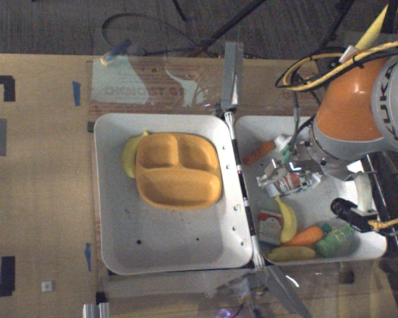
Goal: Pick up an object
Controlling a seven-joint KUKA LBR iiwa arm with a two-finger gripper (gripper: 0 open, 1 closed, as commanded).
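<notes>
1. The banana (pixel 288 220) is my likeliest pick: it lies in the right bin (pixel 331 130), just below my gripper (pixel 286 179) in the camera view, its long axis running roughly up and down the picture with a slight curve.
2. Whether my gripper is released or clenched I cannot tell; the hardware is a clutter from this angle, and I see nothing clearly held.
3. Just below the banana lie a carrot (pixel 307 236), with a yellow piece (pixel 292 253) under it and a green item (pixel 335 241) to its right; a small red-and-white packet (pixel 269 228) touches the banana's left side.
4. Up and left of the banana, an orange-red stick-shaped thing (pixel 259 153) rests near the bin's left wall.
5. Well left of the banana, the left bin (pixel 166 244) holds an orange divided tray (pixel 178 169), with a yellow object (pixel 130 156) peeking from under its left edge.
</notes>
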